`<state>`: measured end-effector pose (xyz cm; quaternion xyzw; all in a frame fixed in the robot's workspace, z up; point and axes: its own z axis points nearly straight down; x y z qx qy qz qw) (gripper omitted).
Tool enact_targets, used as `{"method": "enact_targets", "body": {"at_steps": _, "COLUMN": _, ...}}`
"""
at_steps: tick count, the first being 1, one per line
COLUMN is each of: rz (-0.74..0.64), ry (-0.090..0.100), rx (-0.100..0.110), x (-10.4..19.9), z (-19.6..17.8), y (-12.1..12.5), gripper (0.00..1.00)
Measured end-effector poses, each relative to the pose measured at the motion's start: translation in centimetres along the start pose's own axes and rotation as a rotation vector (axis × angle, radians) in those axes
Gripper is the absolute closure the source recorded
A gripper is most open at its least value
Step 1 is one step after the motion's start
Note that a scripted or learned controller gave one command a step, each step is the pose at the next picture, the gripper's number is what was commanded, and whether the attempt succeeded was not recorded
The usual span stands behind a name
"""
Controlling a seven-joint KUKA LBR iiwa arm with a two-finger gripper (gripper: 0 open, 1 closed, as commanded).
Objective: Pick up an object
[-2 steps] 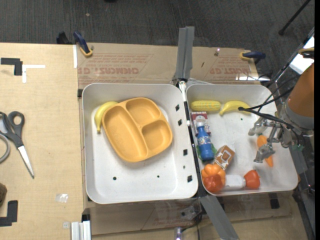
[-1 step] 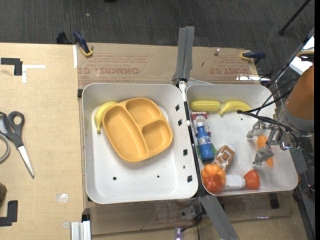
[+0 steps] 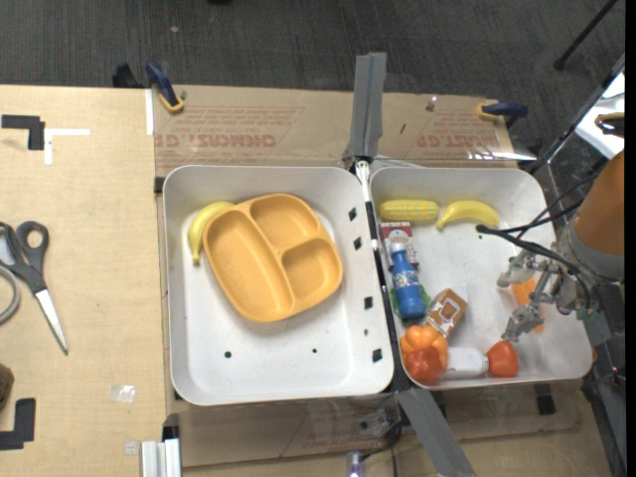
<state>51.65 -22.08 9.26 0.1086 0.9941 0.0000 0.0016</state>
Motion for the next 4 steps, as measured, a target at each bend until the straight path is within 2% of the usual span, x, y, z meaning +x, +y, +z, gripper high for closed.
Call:
{"method": "enact_targets", "body": {"at_steps": 1, "rz": -0.004, "ry": -0.005, "rx": 0.001, "x": -0.2, "z": -1.0, "y": 0.07, "gripper": 1.0}}
{"method": "enact_targets", "body": {"at_steps": 2, "rz": -0.004, "ry": -0.005, "rx": 0.001, "x": -0.19, "z": -1.0, "y": 0.08, "gripper": 0.0}}
{"method": "enact_targets", "body": {"at_steps": 3, "rz": -0.006, "ry": -0.01, "rx": 0.003, "x": -0.38, "z": -2.0, "y": 0.09, "gripper": 1.0}}
{"method": "enact_targets", "body": {"at_steps": 4, "rz": -0.006, "ry": -0.01, "rx": 0.003, "x": -0.38, "z": -2.0, "y": 0.11, "gripper": 0.0}}
